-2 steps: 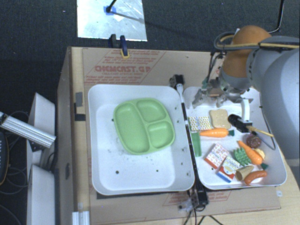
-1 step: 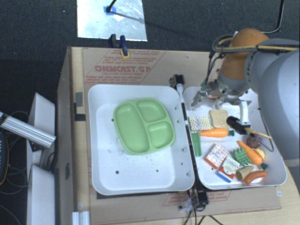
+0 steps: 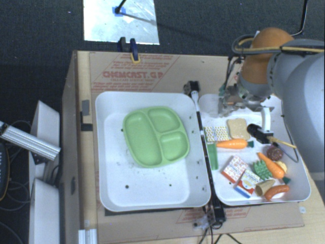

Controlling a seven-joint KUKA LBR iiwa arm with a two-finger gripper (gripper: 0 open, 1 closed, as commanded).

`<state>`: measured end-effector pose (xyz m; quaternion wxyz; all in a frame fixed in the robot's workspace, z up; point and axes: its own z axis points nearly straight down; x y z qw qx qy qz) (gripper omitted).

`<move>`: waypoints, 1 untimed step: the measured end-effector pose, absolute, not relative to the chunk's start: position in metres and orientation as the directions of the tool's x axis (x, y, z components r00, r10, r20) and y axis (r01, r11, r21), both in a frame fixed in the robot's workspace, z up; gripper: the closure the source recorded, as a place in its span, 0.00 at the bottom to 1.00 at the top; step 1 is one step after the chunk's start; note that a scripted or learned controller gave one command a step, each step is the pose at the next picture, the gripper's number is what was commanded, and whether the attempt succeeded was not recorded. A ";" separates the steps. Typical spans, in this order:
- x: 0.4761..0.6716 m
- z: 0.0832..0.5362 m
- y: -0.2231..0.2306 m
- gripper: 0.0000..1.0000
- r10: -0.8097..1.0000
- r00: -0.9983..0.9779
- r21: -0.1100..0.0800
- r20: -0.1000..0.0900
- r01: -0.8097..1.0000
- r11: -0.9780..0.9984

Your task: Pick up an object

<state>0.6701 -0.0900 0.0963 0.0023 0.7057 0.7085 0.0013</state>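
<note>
Got the tool [image 3: 231, 104] hanging low over the far end of the right bin [image 3: 299, 181]. Can't tell from up here if spread or pressed together. Right in front of it: bread slice [image 3: 236, 127] beside a waffle [image 3: 216, 133], then a carrot [image 3: 231, 144] lying crosswise. Nearer the front rim: red box [image 3: 233, 168], second carrot [image 3: 271, 166], sausage [image 3: 278, 190]. Over in the left bin [image 3: 152, 189], a green tray [image 3: 156, 136]. All sitting on a cardboard-covered worktop [image 3: 132, 75].
</note>
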 end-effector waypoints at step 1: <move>0.670 0.096 -0.090 0.00 1.000 -0.004 0.005 -0.002 1.000 0.004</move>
